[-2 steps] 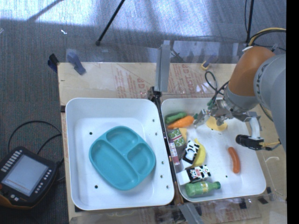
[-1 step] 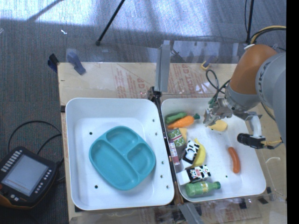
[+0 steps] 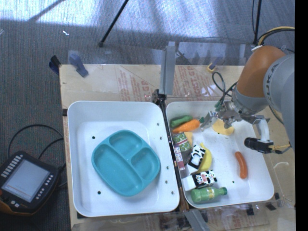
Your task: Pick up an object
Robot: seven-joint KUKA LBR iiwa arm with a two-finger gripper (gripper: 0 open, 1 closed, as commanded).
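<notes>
My gripper hangs low over the back of the right bin, just right of an orange carrot and a green pepper. A yellow round piece lies directly under and beside the gripper. Further forward lie a banana, two cow-patterned cartons, a green bottle, a small can and a red sausage. Nothing is visibly held.
The left bin holds a teal divided plate. A metal post rises between the bins at the back. A tablet pendant sits on the floor at the left. The arm's grey and orange body covers the right bin's back right corner.
</notes>
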